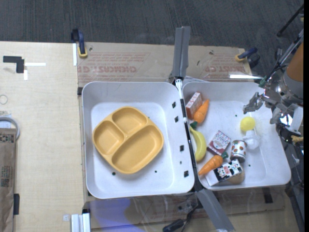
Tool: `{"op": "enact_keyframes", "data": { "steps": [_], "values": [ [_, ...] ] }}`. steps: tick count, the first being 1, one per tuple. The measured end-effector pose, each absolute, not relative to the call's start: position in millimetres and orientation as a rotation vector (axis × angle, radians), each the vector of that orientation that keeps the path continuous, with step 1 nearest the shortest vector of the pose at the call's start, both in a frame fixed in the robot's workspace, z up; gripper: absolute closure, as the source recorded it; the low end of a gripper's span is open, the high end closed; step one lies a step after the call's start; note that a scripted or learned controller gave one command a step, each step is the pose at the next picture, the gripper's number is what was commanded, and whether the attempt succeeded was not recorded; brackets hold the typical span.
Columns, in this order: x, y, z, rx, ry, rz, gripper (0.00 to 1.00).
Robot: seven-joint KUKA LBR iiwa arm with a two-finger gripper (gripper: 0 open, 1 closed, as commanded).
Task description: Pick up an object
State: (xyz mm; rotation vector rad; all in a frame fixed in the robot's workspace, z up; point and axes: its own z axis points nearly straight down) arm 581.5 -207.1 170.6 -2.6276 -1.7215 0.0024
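My gripper (264, 110) hangs at the right side of the right bin (270, 178), open, with nothing between its fingers. Just below and left of it lies a yellow ball (247, 123), apart from the fingertips. The same bin holds a small red and white box (193, 102), a carrot (201, 110), a banana (198, 145), a red and white packet (219, 141), a small can (238, 150), a second carrot (211, 165) and a black and white box (227, 172). A small white object (252, 141) rests beside the can.
The left bin (91, 178) holds a yellow divided plate (128, 139). A grey divider bar (181, 52) runs up between the bins. Brown cardboard (125, 62) lies behind them, and cables and the arm crowd the right edge.
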Motion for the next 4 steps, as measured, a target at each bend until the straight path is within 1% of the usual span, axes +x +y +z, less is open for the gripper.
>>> {"op": "enact_keyframes", "data": {
  "steps": [1,2,3,4],
  "values": [
    [588.4,-201.0,91.3,-2.604,-1.738,-0.007,0.00],
    [587.2,-205.0,100.3,-2.613,-1.734,0.001,1.00],
    [615.7,-159.7,210.4,-2.633,-1.713,0.003,1.00],
    [631.1,-161.9,171.4,-2.587,-1.779,0.006,1.00]
  ]
}}
